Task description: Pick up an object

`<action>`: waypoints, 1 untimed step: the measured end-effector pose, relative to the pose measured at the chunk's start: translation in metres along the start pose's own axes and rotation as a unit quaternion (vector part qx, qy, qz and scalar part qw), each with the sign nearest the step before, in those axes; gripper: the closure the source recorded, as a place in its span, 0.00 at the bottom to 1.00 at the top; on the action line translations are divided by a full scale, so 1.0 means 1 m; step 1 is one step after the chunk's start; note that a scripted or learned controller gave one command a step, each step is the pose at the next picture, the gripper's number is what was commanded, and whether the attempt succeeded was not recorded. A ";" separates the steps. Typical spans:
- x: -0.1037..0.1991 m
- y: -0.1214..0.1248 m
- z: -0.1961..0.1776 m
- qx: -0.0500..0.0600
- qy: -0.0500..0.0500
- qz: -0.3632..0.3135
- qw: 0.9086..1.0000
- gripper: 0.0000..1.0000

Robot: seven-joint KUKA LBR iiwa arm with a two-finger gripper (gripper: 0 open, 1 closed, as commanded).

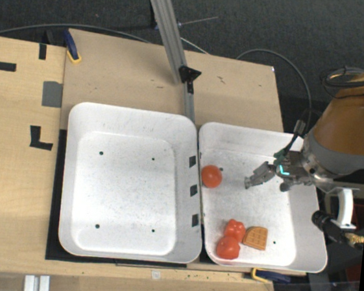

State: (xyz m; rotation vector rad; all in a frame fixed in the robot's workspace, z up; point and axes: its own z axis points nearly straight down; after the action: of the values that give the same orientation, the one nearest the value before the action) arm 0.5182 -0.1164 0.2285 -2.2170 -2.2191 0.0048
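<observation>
Two white bins sit side by side on the bench: the left bin (129,181) and the right bin (301,246). The arm (347,128), grey with an orange band, reaches in from the right over the right bin. Its gripper (256,179) hangs above the bin's upper middle; whether it is open or closed cannot be told from this angle, and nothing shows in its grasp.

A small round tomato (212,177), plain orange-red and smooth, lies near the right bin's left wall, just left of the gripper but apart from it. By the bin's near edge sits a red pepper (230,240), glossy and lumpy, seemingly two lobes stacked. Touching its right side is a waffle (255,238), tan-orange with a grid pattern. A grey metal pole (172,33) slants in from the top
</observation>
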 end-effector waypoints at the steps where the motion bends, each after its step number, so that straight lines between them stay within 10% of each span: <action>1: 0.000 0.001 -0.002 -0.002 0.000 -0.001 1.000 0.00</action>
State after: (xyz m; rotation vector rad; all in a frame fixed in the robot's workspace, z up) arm 0.5190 -0.1165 0.2305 -2.2180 -2.2224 0.0010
